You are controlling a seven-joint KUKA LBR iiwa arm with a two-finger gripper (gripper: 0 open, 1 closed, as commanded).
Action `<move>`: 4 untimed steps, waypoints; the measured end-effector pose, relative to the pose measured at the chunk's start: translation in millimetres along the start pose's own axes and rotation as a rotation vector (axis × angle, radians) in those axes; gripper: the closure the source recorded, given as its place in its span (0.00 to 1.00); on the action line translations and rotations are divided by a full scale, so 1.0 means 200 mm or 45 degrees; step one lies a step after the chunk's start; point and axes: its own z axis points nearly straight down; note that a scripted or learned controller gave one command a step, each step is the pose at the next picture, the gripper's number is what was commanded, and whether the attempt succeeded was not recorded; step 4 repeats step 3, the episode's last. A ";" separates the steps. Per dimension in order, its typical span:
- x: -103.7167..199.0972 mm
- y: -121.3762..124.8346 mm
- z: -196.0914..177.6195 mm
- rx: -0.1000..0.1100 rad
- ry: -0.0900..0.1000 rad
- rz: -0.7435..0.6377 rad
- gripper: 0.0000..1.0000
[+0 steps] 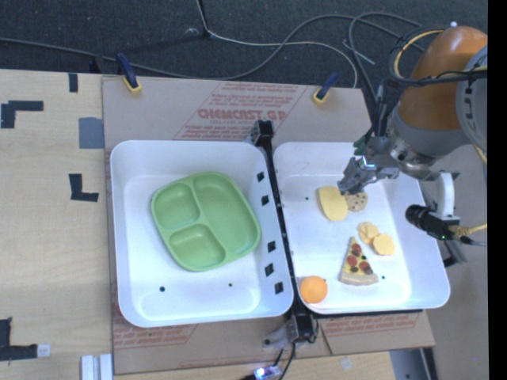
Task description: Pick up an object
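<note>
Taking the pizza slice (pixel 358 264) as landmark: bare white floor of the right bin (pixel 317 236) lies open to its left and above-left. Just above it the yellow pieces (pixel 375 239) crowd close; an orange ball (pixel 314 289) sits to its lower left. Farther up, the end effector (pixel 354 180) stands over a yellow slice (pixel 333 203) and a cracker (pixel 357 203), blocking that stretch.

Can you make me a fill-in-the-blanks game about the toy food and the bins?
1. The divided plate in the left bin is colored ____.
2. The pizza slice lies in the ____ bin.
3. The orange ball sits nearest that bin's ____ corner.
4. The end effector hovers nearest the ____.

Missing words: green; right; front-left; yellow piece
</note>
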 end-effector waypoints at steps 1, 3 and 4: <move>0.26 0.01 -0.02 0.002 0.002 -0.007 1.00; 0.77 0.02 0.05 0.005 0.001 -0.006 1.00; 0.77 0.02 0.05 0.005 0.001 -0.006 1.00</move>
